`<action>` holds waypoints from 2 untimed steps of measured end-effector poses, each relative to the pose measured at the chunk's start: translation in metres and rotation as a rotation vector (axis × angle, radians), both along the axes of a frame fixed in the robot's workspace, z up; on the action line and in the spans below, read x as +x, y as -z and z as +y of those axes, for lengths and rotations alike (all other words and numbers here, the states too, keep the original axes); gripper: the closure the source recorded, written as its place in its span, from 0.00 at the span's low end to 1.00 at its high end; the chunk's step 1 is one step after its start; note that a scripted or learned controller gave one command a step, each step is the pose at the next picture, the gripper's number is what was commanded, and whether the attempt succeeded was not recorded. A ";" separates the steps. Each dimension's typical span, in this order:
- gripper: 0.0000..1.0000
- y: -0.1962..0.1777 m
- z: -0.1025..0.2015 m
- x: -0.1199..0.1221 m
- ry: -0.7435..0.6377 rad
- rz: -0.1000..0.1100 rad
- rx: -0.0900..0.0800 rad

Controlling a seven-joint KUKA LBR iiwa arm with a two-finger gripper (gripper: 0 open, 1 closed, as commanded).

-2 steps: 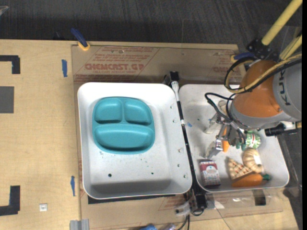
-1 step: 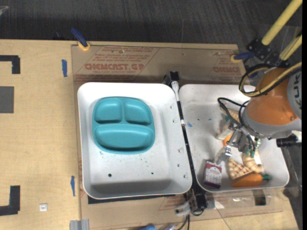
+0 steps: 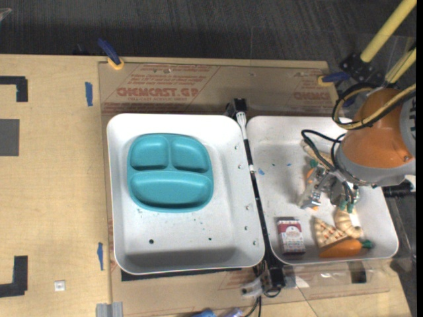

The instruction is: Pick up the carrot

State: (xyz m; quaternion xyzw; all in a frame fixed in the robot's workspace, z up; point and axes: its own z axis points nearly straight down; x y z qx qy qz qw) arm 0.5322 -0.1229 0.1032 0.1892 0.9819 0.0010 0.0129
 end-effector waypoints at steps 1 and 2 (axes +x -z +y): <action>1.00 0.013 -0.057 0.030 -0.323 0.010 -0.006; 1.00 0.012 0.013 0.024 -0.660 0.009 -0.010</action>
